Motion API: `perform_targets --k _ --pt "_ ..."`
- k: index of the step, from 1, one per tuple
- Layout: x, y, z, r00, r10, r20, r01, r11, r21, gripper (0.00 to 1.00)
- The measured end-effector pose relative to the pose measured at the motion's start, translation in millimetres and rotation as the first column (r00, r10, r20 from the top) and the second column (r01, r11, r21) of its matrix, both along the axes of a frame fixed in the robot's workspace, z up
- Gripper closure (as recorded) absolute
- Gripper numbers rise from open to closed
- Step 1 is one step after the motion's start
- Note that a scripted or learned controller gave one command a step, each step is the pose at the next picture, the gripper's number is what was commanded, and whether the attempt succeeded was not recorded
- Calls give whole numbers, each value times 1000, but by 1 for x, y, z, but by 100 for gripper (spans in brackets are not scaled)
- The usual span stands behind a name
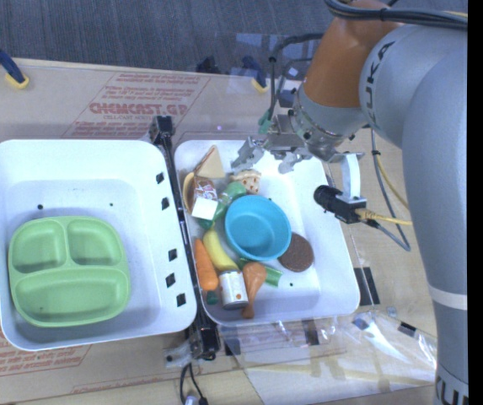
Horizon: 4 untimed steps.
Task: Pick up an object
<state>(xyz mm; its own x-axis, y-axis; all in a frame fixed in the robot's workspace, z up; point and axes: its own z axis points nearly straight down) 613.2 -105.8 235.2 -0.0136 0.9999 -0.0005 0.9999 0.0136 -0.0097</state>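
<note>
- Brown cardboard point(140, 99) with red print covers the bench, and two white bins sit on it side by side, with grey carpet-looking floor past the 12 o'clock edge.
- Left bin point(22, 163) just has a green divided tray point(68, 268) lying flat toward its 7 o'clock corner.
- Right bin point(334, 251) is where the pile is: blue bowl point(258, 226) pretty much dead centre, a brown round cookie-ish thing point(296, 253) touching it at 4 o'clock, a yellow banana point(217, 250) at its 8 o'clock, an orange carrot point(205, 265) just beside that, and a small can point(233, 288) at 6 o'clock.
- Gripper point(266, 154) hangs over the bin's 12 o'clock end, fingers spread apart with nothing between them, just above the pile.
- Grey arm with the orange band point(351, 49) comes in from 2 o'clock.
</note>
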Motion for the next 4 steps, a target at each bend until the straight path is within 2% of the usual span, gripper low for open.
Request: perform_targets --k 1,2,3,4 --pt "-7 -6 -117 1000 17 19 -16 1000 -5 0" --pt "-7 -5 -108 1000 27 10 -27 1000 -5 100" --pt "-59 30 -7 999 43 9 -43 999 1 100" --pt "-119 72 78 978 -209 5 209 978 -1 100"
